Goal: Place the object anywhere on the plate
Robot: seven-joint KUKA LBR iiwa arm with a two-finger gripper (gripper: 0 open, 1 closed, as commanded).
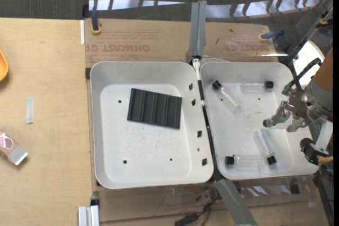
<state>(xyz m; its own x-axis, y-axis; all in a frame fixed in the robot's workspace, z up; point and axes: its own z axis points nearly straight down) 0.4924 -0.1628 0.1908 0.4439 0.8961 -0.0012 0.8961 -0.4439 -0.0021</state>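
Clear tubes with black caps lie scattered in the right bin (249,69): one tube (226,93) near the upper left, another (256,84) along the top, a third (265,145) lower right, a fourth (242,160) at the bottom. The dark ribbed plate (154,108) sits flat in the left bin (106,129) (well apart from the tubes, across the divider). The gripper (271,122) hovers over the right bin's right side; whether its fingers are open I cannot tell. A small packet (12,148) lies on the surface at far left.

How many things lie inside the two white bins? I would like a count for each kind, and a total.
Dark ribbed plate, left bin: 1
Clear tubes with black caps, right bin: 4 (first, second, third, fourth)
Total: 5
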